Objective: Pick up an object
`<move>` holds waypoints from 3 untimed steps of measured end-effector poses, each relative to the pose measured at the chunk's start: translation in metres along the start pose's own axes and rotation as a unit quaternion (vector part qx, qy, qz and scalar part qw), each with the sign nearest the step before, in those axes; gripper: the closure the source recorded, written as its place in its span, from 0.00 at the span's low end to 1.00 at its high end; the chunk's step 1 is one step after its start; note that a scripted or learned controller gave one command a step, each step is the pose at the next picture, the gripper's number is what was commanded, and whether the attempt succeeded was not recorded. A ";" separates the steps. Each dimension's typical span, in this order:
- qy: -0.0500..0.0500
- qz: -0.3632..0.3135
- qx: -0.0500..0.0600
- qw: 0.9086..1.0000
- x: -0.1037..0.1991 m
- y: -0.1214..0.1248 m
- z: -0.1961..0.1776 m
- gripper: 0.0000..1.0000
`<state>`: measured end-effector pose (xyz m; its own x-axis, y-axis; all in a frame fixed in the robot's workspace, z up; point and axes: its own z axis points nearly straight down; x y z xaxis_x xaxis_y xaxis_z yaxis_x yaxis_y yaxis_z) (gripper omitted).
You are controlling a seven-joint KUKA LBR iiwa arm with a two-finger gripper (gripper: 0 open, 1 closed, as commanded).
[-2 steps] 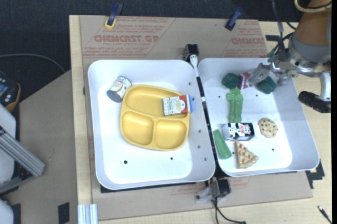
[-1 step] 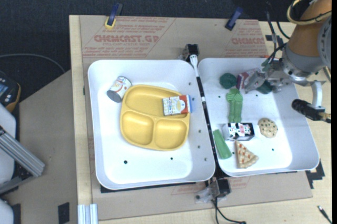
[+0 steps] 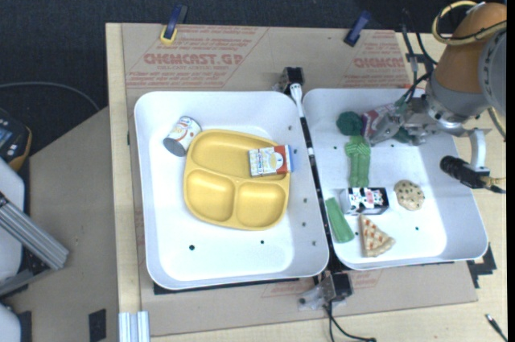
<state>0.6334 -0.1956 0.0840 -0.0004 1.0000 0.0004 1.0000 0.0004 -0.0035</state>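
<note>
My pincer (image 3: 385,127) hangs low in the far part of the right bin (image 3: 451,240), close to the dark green ball (image 3: 349,121) and the top of the long green toy (image 3: 357,159). Whether it is apart or together I cannot tell; the tip is a blur of metal and cable.

The green toy looks the nearest thing to take. I judge it light, soft and a little rubbery, so it should squash and not slip; across its narrow middle is the place to grip. The ball beside it would likely roll away.

Further toward the near rim lie a small black-and-white carton (image 3: 366,200), a cookie (image 3: 409,195), a pizza slice (image 3: 374,236) and a green stick (image 3: 339,220), all near each other. The middle wall between bins stands just beside the toy, so I have more room on the right, where the floor is bare.
</note>
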 end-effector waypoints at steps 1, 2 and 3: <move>-0.001 0.000 -0.001 1.000 0.000 0.001 -0.012 1.00; -0.002 0.000 -0.006 1.000 -0.010 0.004 -0.063 1.00; -0.002 -0.001 -0.006 1.000 -0.004 0.012 -0.124 1.00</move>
<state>0.6457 -0.2000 0.2084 -0.0019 1.0000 -0.0034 1.0000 0.0019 0.0089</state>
